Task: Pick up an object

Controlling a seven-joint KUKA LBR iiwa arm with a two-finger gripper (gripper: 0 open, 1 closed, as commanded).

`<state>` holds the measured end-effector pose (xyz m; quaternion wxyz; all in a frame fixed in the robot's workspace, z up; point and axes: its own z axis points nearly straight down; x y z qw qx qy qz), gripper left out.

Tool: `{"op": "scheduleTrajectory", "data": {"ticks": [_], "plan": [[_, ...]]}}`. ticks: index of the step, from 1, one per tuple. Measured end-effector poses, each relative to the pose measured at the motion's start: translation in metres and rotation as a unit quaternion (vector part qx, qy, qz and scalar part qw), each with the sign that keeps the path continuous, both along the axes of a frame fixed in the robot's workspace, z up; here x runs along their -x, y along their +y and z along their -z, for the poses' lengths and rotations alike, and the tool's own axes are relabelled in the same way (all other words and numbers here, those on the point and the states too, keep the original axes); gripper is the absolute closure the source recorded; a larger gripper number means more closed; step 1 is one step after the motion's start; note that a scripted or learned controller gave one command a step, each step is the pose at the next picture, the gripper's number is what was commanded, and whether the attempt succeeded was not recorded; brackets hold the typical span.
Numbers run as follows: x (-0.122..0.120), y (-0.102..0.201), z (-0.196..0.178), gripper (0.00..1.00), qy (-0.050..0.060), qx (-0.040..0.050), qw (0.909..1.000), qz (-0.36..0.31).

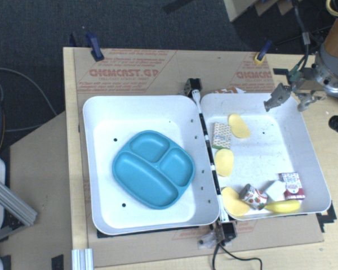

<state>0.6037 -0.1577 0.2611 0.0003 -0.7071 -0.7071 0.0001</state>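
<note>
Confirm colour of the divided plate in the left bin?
Blue: the divided plate shows plainly in the camera view.

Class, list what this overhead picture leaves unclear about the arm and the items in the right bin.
- Pincer: small and blurred above the right bin; its state is unreadable.
- Arm: cut off by the right edge.
- Small can and carton: labels too small to read.
- Banana: partly hidden beside the bin's near rim.
</note>
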Motion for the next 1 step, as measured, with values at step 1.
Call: {"op": "scheduleTrajectory", "data": {"ticks": [1], "plan": [[-0.0426, 0.0423, 0.1328, 0.00, 0.001, -0.0005, 1.0000, 0.000]]}}
